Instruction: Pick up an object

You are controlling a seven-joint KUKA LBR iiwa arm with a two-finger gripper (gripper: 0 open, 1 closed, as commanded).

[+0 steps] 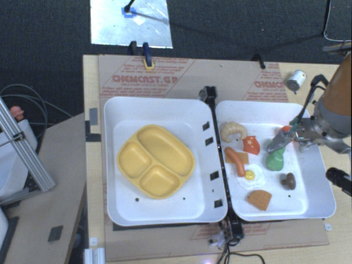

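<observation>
At the front of the right bin (316, 205) lies an orange wedge (259, 199) that looks like a slice of bread or pie. A little farther back are a fried egg (251, 176) with a yellow middle and a small brown lump (288, 180), well apart from each other. Just behind the egg and touching it is an orange hot dog (235, 159), lying at a slant. To its right sits a green pear shape (275, 160). The tool (276, 144) hangs right over the top of the green pear shape, with its grey fingers pointing to the left and down. The fingers look close together, but I cannot tell if they are open or closed, and I cannot see anything held between them. The grey arm (335, 106) reaches in from the right side, and a bit of red shows near the tool. Just left of the tool is a small red piece (252, 144). Behind that, near the back of the bin, is a tan curled thing (233, 130) like a croissant. The left bin (118, 120) is beside the right one, and it holds a yellow plate (156, 160) with three parts. Both bins sit on a brown board (165, 76) on the bench (91, 87). Far back on the dark floor lies a shiny silver sheet (131, 14).
</observation>
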